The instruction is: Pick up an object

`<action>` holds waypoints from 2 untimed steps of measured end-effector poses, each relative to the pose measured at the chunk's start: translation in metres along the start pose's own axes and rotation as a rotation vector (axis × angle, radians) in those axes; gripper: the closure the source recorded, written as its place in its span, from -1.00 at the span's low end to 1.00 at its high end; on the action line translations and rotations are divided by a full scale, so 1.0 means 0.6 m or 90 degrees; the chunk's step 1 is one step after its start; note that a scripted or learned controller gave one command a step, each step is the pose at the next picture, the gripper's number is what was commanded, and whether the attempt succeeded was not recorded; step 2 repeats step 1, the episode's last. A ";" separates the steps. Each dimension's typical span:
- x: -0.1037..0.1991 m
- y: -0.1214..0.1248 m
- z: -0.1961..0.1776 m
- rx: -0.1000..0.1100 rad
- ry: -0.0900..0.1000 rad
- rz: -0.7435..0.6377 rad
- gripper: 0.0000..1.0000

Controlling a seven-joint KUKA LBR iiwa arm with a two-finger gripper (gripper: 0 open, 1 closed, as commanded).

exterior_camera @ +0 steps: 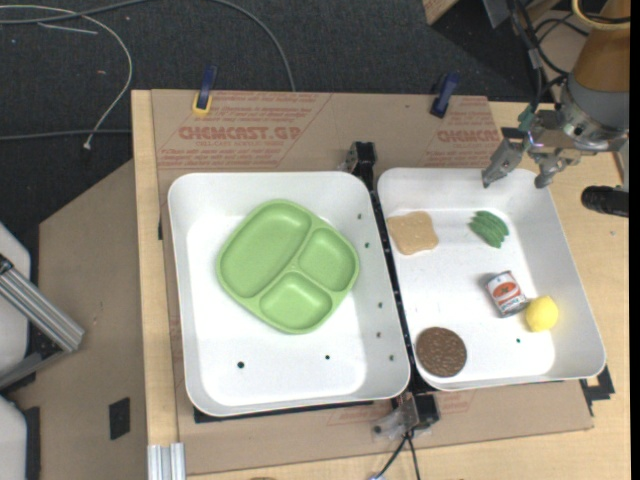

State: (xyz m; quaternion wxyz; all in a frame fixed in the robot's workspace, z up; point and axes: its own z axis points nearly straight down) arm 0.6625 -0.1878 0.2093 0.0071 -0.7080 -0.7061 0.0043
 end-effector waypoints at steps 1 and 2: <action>0.001 0.005 -0.017 -0.010 -0.002 -0.002 -1.00; 0.001 0.005 -0.017 -0.010 -0.002 -0.002 -1.00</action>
